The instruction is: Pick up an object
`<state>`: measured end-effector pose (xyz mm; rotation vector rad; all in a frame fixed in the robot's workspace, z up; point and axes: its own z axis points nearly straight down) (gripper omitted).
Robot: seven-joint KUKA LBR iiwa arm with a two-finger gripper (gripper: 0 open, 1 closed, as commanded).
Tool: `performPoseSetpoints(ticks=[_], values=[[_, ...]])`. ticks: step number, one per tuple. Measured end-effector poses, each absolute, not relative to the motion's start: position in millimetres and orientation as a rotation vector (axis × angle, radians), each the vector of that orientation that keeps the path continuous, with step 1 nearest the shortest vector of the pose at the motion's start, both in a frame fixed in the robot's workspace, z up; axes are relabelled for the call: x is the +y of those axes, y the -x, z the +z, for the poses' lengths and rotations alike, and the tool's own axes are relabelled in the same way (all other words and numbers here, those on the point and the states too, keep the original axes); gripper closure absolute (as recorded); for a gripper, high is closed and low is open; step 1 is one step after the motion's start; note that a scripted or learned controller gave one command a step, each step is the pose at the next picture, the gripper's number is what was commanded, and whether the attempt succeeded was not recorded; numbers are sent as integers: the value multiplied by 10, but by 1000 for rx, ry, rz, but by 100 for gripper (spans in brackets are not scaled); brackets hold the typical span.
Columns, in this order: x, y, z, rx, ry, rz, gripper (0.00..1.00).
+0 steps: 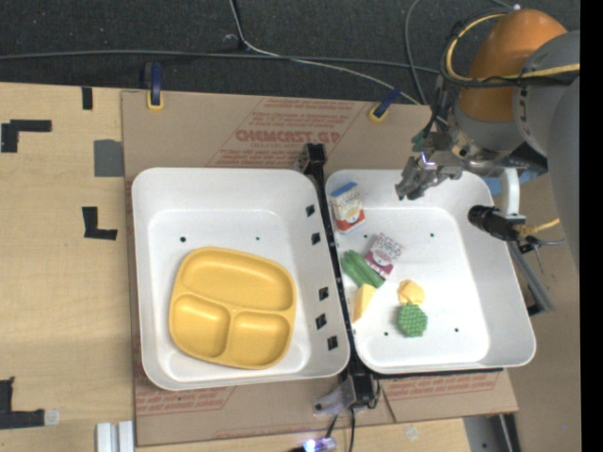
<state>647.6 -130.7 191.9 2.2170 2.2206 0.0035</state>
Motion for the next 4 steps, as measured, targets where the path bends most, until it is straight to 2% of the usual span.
performPoseSetpoints(ticks=[1, 2, 4], values=[[-1301, -6482, 2256, 2223, -2219, 1, 100], [-775, -6212, 2281, 2228, -2218, -1, 100], [66, -5889, 2249, 2229, -2217, -2, 100]])
